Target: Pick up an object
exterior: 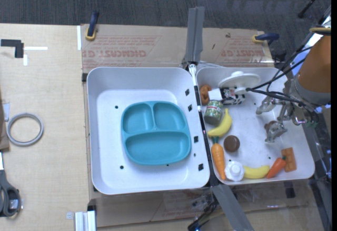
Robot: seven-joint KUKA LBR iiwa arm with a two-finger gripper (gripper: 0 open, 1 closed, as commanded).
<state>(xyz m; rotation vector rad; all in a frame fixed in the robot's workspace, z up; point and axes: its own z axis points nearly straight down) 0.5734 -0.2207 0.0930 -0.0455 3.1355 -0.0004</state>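
While claw (274, 131) hovers, grip state unclear | banana (221, 125): yellow, curved, beside can

A teal plastic divided plate (156, 132) is lying in the middle of the left white bin (100, 119). The right white bin (303, 159) is sitting just beside it, and along that bin's left wall an orange plastic carrot (218, 158) is lying near the front, with a yellow plastic banana (222, 125) behind it and a small brown ball (231, 143) to the right between them. A second yellow banana (256, 171) is lying along the front wall. Out on the bench, well to the left of both bins, a grey tape ring (23, 129) is lying flat.
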